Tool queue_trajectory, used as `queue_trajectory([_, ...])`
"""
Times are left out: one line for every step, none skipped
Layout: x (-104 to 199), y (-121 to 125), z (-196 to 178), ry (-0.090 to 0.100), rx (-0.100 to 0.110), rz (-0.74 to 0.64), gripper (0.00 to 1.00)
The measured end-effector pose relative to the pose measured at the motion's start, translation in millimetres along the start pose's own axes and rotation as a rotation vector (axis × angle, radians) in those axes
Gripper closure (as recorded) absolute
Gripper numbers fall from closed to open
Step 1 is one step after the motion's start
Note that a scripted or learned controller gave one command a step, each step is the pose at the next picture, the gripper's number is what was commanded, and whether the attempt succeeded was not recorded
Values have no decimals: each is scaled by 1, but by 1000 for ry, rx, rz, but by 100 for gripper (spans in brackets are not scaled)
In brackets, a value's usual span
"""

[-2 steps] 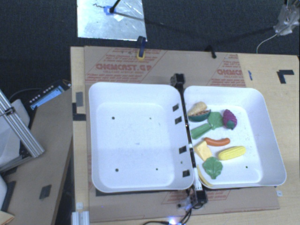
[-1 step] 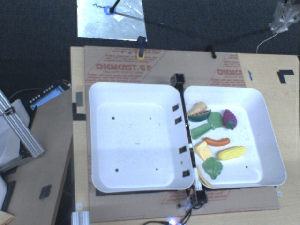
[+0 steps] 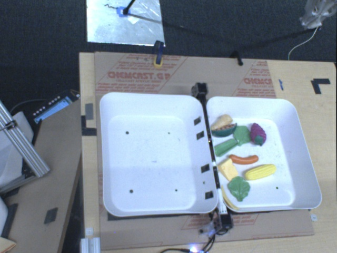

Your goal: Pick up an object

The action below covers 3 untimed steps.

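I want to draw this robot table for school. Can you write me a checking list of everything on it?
Surface: brown board with red print, bearing two shallow white bins side by side.
Job's things: all in the right bin: purple toy, yellow corn, orange-red sausage shape, green pieces, yellow wedge, tan-and-yellow piece. They lie close together toward its left side.
Clutter: left bin has small dark dots; yellow-and-blue clip at the board's far edge.
Grippers: grey part at top right; fingers unclear.
Cables: thin white wire below it.
Surroundings: dark carpet, shiny sheet, metal frame.
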State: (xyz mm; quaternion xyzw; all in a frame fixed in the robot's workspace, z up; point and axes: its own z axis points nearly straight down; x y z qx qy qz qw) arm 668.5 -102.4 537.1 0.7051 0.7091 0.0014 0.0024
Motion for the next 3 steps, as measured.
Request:
queue_trajectory([-69,-1,2,-2,2,10,100])
queue_trajectory([-71,-1,1,-1,1,5,100])
queue_trajectory([-70,-1,1,0,2,3,100])
